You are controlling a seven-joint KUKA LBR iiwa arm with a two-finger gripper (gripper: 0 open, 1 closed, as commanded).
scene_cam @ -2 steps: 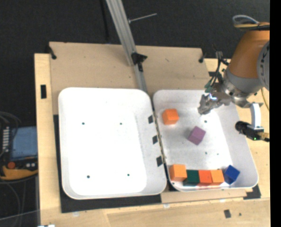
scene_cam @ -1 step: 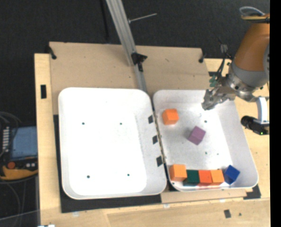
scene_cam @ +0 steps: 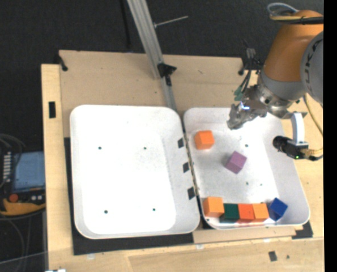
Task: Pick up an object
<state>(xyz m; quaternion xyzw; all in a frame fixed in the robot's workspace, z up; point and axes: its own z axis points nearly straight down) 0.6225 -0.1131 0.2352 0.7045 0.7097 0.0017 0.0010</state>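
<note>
My gripper [scene_cam: 237,120] hangs over the back of the right bin [scene_cam: 281,169], above its far rim. An orange cube [scene_cam: 204,139] lies in that bin to the gripper's lower left, apart from it. A purple cube [scene_cam: 235,162] sits near the bin's middle, below the gripper. Along the front wall stands a row of cubes: orange [scene_cam: 214,205], green [scene_cam: 231,212], orange-red [scene_cam: 246,212], orange [scene_cam: 260,211] and blue [scene_cam: 277,208]. I see nothing between the fingers.
The left bin [scene_cam: 128,169] lies beside the right one, with small black clips [scene_cam: 186,166] along the shared edge. A slanted metal rail [scene_cam: 151,44] rises behind the bins. Cables and a blue box [scene_cam: 26,171] sit off the bench at left.
</note>
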